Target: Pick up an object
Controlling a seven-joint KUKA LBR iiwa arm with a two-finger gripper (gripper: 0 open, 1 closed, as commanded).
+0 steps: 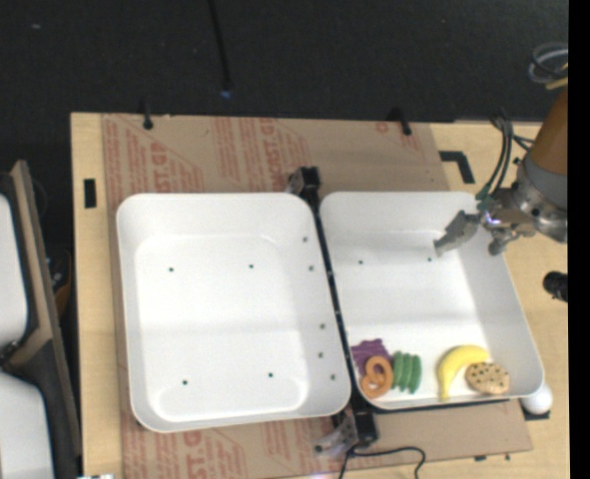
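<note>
Camera view, left to right — left bin (225,307), then right bin (414,267) with purple toy (370,349), orange ring (377,375), green piece (406,370), banana (459,365) and cookie (487,376) along its near edge. Gripper (474,233) hovers over right bin's far right corner, well apart from them — fingers spread, holding nothing.

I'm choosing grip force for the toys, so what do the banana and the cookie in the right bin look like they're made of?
The banana looks like moulded plastic: uniform bright yellow, smooth, slightly glossy. The cookie also seems a plastic or rubber toy: flat tan disc with dark specks and a matte look. The view is too small to tell hard from soft. Both lie in the white bin, probably smooth plastic.
</note>
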